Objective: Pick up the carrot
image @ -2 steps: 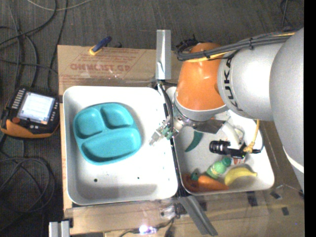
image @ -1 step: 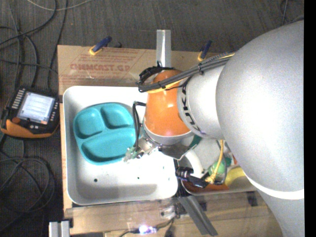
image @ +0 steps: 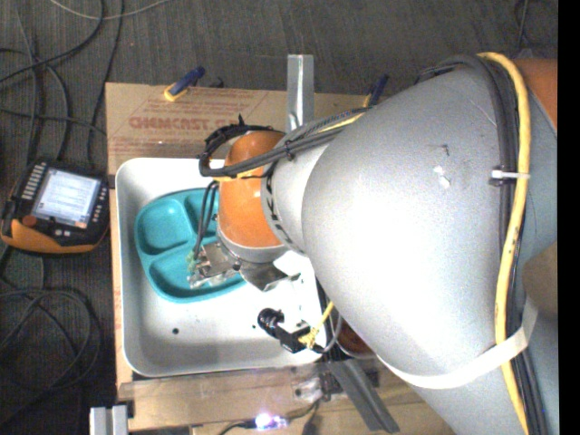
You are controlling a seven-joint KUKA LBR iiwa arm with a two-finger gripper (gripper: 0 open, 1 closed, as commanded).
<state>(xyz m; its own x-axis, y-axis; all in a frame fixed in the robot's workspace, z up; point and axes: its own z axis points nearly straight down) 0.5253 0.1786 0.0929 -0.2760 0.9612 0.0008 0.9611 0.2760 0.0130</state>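
Note:
My arm fills the right and middle of the camera view, its orange band hanging over the left white bin. Below the band, my gripper reaches down over the near edge of a teal divided tray that lies in that bin. Wrist hardware and cables hide the fingers. No carrot can be made out; the arm covers the right bin and much of the left one.
A teach pendant lies on the floor to the left of the bench. Cardboard sits behind the left bin, with a blue clamp on it. Cables run across the dark floor. A black fitting hangs near the bin's front.

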